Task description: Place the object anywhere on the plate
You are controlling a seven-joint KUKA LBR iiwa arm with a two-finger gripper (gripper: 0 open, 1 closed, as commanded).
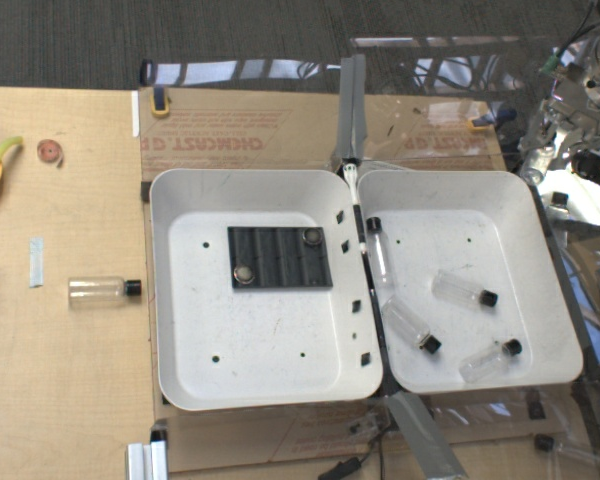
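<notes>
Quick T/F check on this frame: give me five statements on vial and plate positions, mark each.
1. The dark plate lies in the left bin. True.
2. Two vials stand in the plate. True: one at its upper right, one at its lower left.
3. The right bin holds just one vial. False: at least four clear vials lie there, one along its left wall.
4. A vial lies on the wooden bench, left of the bins. True.
5. The plate sits against the left bin's front wall. False: it sits toward the back, bare floor before it.
</notes>
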